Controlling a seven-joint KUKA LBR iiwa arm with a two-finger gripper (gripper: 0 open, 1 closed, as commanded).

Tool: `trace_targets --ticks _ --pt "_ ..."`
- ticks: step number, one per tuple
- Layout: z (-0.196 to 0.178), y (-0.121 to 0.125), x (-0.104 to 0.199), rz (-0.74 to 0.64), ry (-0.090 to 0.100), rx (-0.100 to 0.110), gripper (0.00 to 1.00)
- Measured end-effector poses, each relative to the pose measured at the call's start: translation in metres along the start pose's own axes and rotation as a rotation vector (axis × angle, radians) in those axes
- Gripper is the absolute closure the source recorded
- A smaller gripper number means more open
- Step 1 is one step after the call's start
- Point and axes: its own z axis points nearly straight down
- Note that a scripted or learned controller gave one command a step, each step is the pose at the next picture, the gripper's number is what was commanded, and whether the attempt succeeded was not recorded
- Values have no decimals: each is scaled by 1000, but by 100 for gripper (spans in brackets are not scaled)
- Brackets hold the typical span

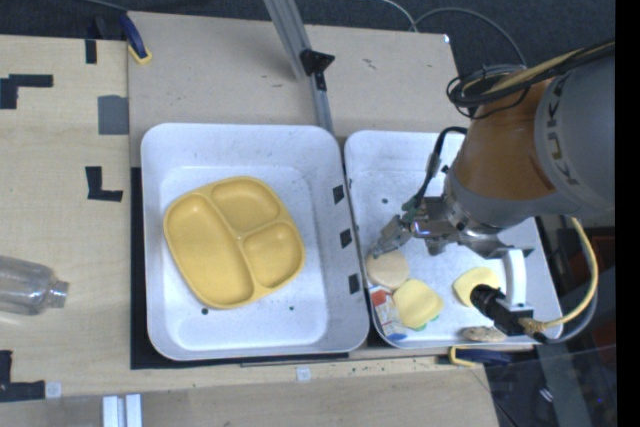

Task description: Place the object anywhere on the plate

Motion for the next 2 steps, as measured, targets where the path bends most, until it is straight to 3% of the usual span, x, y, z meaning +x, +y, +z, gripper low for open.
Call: trace_targets --ticks 1,2 --pt "-95 -5 26 -5 0 -13 0" --pt "-222 87 -1 -4 -2 -17 0"
